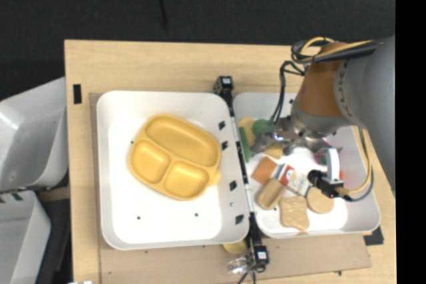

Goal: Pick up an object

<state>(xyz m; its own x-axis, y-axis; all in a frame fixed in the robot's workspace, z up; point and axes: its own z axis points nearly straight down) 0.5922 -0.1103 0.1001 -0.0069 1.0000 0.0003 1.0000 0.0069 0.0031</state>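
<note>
Bench [80, 63], pale wood, bearing two shallow white bins side by side; entries run from the near edge of the camera view to the far.

1. Right bin [359, 219], near part: a tan biscuit-like piece [294, 213] with a rough outline; just beside it, toward the arm's side, a tan round disc [321, 203]; both lie flat on the bin floor.
2. Just beyond these: a tan cylinder like a cork [269, 194], long axis running slantwise from near-left to far-right; a white packet with red print [293, 177] touching or overlapping it; an orange block [264, 168] just beside the divider between the bins.
3. Left bin [113, 209]: one yellow divided plate [174, 156] with three compartments, lying at a tilt to the bin walls, well apart from the arm.
4. Right bin, far part: a green item [261, 127] and a small yellow item [247, 124] close to the divider; identity of either too small to tell.
5. Gripper [287, 138] on the grey arm [373, 86], orange band [321, 86] above the wrist; it stands over the far-middle of the right bin; whether it is wide or narrow cannot be told, and nothing is seen held.

Relation governing the coming move, by judgement: the pile of small things lies on the near side of the gripper, the orange block and white packet nearest; a descent here would likely land at the pile's far edge.
</note>
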